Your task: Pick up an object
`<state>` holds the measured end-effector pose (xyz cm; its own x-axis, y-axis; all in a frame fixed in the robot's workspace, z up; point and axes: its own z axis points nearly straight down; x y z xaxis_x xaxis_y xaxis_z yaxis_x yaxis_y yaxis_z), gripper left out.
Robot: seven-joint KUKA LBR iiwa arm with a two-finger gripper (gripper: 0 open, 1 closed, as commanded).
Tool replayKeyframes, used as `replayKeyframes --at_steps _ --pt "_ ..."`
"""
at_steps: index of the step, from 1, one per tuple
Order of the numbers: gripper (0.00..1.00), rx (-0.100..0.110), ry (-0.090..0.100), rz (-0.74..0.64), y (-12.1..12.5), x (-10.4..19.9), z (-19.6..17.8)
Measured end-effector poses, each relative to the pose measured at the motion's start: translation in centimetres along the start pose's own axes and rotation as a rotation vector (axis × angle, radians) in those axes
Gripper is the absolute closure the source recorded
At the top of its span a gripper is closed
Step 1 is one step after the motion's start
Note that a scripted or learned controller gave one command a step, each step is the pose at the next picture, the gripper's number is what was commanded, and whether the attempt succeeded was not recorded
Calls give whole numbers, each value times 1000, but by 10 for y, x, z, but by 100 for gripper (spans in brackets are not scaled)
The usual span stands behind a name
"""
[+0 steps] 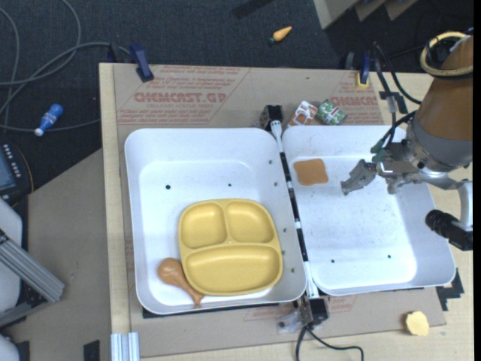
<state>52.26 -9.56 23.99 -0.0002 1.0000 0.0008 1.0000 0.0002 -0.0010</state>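
Resting nearest in the left bin (143, 201), a yellow divided plate (228, 245) lies with a toy drumstick (177, 276) touching its lower-left edge. Farther back, in the right bin (421, 269), a brown flat piece (310, 171) lies near the dividing rim. Just right of it hovers the gripper (359, 180), holding nothing; how far it is open cannot be told. Small packets (318, 113) sit on the desk (195, 96) beyond.
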Motion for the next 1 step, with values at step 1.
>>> replayKeyframes --at_steps 1 --pt "0 4 0 -2 51 -7 145"
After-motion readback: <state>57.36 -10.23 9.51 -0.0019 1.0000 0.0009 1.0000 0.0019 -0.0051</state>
